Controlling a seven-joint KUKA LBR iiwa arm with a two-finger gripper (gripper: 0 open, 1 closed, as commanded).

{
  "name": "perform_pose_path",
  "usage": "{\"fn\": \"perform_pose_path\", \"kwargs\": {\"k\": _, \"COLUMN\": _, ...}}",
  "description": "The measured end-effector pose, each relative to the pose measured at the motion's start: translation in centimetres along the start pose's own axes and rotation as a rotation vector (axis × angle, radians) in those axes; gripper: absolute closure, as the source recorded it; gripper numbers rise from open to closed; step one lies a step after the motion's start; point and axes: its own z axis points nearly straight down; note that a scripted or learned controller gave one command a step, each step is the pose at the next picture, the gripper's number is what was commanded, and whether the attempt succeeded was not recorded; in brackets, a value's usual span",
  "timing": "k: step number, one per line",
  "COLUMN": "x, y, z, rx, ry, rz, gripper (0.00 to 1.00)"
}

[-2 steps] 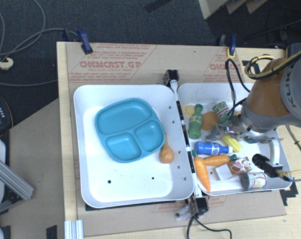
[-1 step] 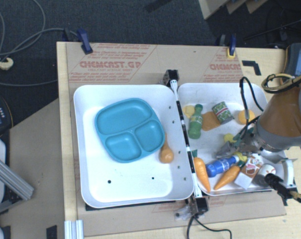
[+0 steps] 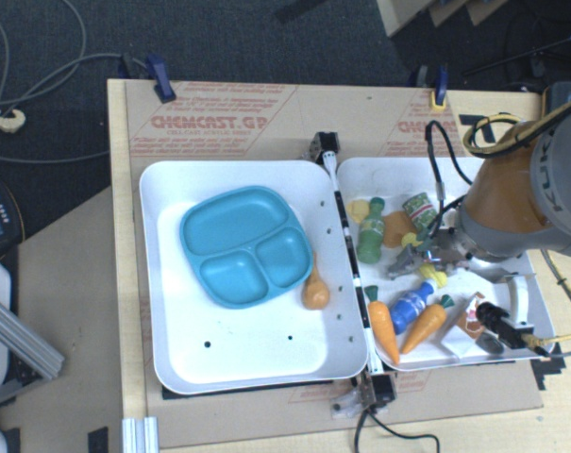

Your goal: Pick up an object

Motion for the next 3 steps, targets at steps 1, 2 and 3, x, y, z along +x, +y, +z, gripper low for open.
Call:
{"fn": "perform_pose_path", "kwargs": {"k": 1, "x": 2.8, "y": 4.4, "z": 0.0, "rx": -0.001, "ry": -0.002, "rz": 0.001, "gripper": 0.00}}
{"fn": "perform_pose_path", "kwargs": {"k": 2, "x": 2.8, "y": 4.3, "z": -1.0, "rx": 0.000, "ry": -0.001, "rz": 0.003, "gripper": 1.00}}
{"fn": "perform_pose_path", "kwargs": {"k": 3, "x": 7.7, "y": 9.1, "z": -10.6, "rx": -0.011, "ry": 0.001, "rz": -0.004, "gripper": 1.00}}
